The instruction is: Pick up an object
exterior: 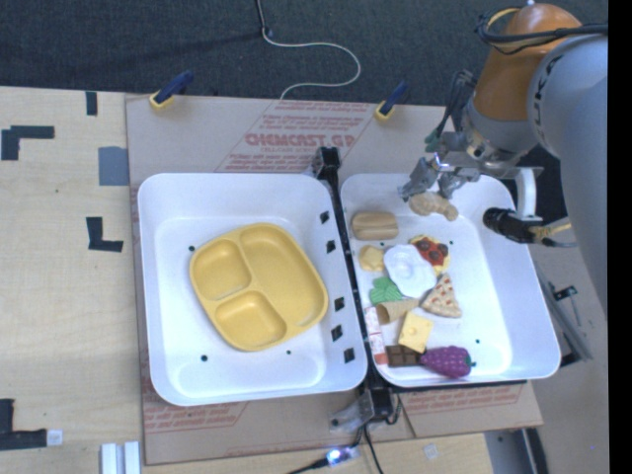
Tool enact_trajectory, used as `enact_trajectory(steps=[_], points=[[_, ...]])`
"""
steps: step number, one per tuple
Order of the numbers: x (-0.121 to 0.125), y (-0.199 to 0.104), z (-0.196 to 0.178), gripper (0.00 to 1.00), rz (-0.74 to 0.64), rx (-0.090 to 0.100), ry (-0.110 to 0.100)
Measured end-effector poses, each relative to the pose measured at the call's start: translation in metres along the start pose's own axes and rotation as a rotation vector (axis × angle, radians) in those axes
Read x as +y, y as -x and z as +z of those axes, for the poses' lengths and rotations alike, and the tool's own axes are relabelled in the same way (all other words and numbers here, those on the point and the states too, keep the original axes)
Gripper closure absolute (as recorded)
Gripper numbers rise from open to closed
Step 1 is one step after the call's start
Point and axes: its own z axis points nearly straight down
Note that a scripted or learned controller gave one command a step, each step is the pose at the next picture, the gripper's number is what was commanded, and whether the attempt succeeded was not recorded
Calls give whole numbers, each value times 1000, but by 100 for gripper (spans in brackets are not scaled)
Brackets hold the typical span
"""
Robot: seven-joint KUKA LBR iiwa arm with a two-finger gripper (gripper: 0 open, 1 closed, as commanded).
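The grey two-finger gripper (435, 182) hangs over the right shallow white bin (513, 319), at about one o'clock in it. A small tan, lumpy toy food piece (435, 205) sits just under the fingers; I cannot tell if they are closed on it. Other toy foods cluster toward seven o'clock. The yellow plastic divided plate (259, 285) fills the left white bin (168, 215).

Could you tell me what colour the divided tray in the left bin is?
Yellow tray, seen in the camera view.
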Motion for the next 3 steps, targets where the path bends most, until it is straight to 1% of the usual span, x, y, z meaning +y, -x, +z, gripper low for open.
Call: enact_trajectory(steps=[1,3], points=[[1,-1,-41,100,0,1,0],[-3,-110,-52,100,-5,1,-5]])
